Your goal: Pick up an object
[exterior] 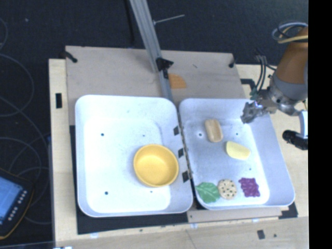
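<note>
Two white bins fill the middle of the frame. The left bin (93, 154) holds a yellow bowl (155, 165). The right bin (270, 154) holds a tan bread piece (213, 130), a yellow wedge (237, 150), a green leaf (208, 191), a cookie (226, 188) and purple grapes (249, 187). The gripper (250, 111) hangs at the right bin's upper right corner, near the rim; its state is too blurred to tell. A descent here could strike the bin wall, and the flat, low pieces could probably slip out of a pinch.
</note>
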`<state>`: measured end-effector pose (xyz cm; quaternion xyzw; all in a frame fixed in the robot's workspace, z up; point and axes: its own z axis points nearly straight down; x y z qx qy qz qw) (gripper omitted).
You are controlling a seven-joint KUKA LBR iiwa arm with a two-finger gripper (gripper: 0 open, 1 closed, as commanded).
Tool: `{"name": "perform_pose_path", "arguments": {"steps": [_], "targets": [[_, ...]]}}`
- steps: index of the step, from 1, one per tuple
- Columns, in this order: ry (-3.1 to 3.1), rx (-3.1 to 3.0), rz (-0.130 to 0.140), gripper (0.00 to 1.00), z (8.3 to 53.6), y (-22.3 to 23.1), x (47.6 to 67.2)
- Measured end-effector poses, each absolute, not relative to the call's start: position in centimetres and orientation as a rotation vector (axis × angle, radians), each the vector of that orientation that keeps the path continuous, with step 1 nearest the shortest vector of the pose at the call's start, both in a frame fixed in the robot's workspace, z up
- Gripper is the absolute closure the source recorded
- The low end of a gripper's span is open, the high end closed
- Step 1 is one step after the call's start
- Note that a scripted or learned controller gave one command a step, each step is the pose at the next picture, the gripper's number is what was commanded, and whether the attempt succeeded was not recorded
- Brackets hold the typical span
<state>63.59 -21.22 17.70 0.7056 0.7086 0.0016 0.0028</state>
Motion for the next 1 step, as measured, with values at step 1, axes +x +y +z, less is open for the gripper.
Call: {"name": "perform_pose_path", "arguments": {"steps": [1], "targets": [[2.224, 2.211, 0.004, 1.00, 21.05, -21.39, 63.69]]}}
